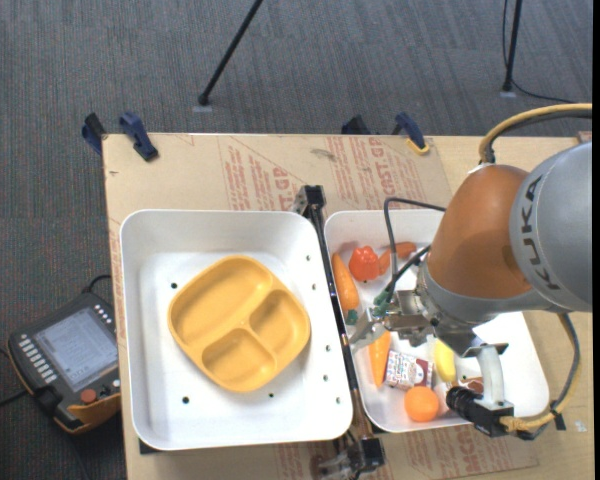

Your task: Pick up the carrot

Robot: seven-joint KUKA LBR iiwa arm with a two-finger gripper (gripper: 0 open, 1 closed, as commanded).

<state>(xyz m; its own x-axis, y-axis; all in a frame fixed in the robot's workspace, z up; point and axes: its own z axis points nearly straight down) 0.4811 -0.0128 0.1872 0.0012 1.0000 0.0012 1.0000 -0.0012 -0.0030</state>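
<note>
We see a cardboard-topped bench (230, 163) standing on grey carpet, bearing two shallow white bins side by side. Taking the right bin (535, 373) as our landmark: just inside its near rim lies an orange ball (421, 404), and behind that a small printed packet (407, 370) with a yellow piece (444, 360) beside it. The carrot (379, 357) rests on the bin floor at the packet's left, slanting upward toward the gripper (380, 311), which sits just above its upper end; whether the claw is apart or together we cannot tell, and nothing shows clearly between it. Along the bin's left wall lies a second long orange vegetable (345, 281), and toward the far side a red pepper-like toy (364, 264). The grey arm with its orange band (490, 243) covers the bin's middle and right. Left of this bin, the other bin (140, 268) holds a yellow divided plate (239, 321). Farther left, on the carpet, lies a teach pendant (68, 363). At the bench's far edge sit blue clamps (137, 134).
</note>
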